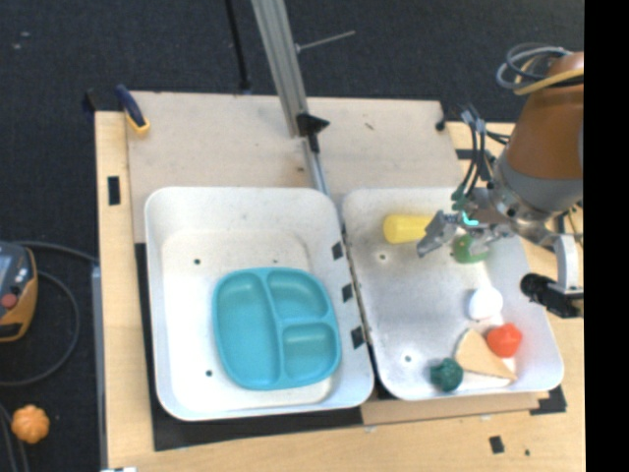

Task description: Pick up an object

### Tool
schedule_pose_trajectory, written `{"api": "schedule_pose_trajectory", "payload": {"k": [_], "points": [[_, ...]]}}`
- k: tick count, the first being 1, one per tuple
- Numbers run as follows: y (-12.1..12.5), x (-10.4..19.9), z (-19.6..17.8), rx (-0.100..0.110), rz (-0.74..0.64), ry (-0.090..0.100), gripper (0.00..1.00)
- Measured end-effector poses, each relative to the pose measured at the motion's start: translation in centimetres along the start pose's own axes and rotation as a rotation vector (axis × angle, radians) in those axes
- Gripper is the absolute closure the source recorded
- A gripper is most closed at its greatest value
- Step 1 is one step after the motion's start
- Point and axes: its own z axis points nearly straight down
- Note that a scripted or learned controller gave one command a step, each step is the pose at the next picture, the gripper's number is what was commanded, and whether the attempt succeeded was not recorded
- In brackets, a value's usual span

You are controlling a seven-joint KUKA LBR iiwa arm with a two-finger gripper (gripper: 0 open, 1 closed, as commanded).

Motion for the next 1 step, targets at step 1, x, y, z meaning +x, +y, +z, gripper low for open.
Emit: {"api": "schedule_pose_trajectory", "payload": {"k": [1], "points": [[0.02,0.0,-0.03,-0.001,0.0,0.0,0.0]]}}
